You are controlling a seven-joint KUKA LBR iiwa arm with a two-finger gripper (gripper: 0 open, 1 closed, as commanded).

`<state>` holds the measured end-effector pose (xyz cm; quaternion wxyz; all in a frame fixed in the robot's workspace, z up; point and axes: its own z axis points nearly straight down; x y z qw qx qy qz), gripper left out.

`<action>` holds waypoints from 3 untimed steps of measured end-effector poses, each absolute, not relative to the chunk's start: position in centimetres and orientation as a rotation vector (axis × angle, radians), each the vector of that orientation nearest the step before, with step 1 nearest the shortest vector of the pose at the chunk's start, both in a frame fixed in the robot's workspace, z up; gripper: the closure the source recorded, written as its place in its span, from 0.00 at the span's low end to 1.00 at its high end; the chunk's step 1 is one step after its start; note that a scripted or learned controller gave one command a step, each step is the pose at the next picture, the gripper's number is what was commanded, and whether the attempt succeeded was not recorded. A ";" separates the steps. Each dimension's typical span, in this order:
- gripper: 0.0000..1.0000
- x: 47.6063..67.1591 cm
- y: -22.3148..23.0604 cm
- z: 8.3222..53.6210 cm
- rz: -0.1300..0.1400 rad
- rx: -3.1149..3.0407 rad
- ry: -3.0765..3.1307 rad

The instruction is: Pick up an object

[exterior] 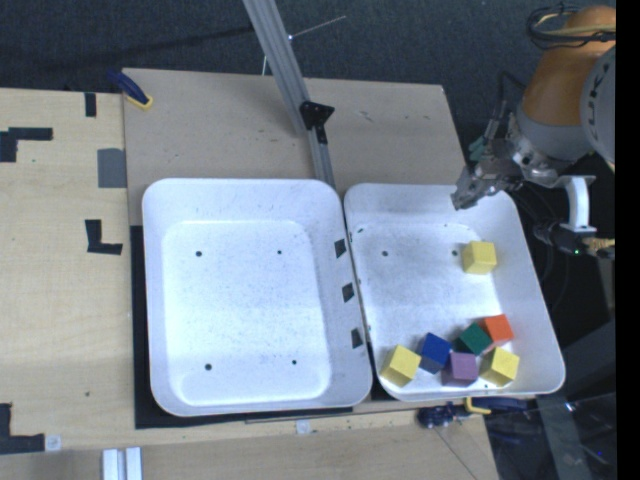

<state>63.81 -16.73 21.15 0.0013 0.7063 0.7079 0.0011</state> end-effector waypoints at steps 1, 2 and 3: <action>1.00 63.9 -16.7 24.0 0.003 2.218 2.222; 1.00 65.0 -10.8 23.1 -0.001 2.215 2.230; 1.00 65.0 -5.5 24.0 0.002 2.215 2.230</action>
